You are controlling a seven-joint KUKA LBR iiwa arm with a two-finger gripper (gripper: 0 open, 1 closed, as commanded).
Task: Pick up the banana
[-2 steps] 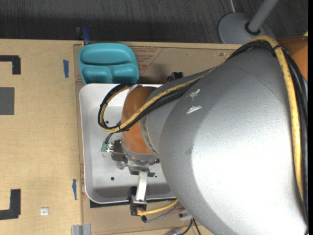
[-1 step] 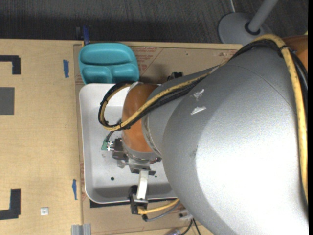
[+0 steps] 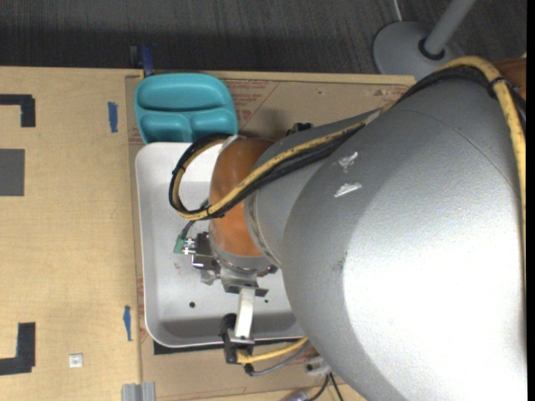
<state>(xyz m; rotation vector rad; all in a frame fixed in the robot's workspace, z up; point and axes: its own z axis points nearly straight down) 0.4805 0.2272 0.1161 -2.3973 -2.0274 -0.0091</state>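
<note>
The large grey robot arm, with an orange band above its wrist, reaches over a shallow white plastic bin and covers everything to the right of the end effector. The end effector points down into the bin, seen from above as a cluster of small metal parts just under the wrist. The wrist hides so much of it that I cannot tell whether it is apart, together or clamped on anything. Where the banana lies cannot be told either, because the arm screens the bin floor under and to the right of the end effector. To its left, the bare white floor of the bin runs out to the rounded wall. Well beyond the end effector, toward the top of the view, a teal moulded plastic piece with two hollows rests at the bin's far rim. The bin stands on a tan, cardboard-coloured counter, which stretches away to the left of the end effector. The counter bears short strips of blue tape and black corner marks, all well apart from the end effector.
</note>
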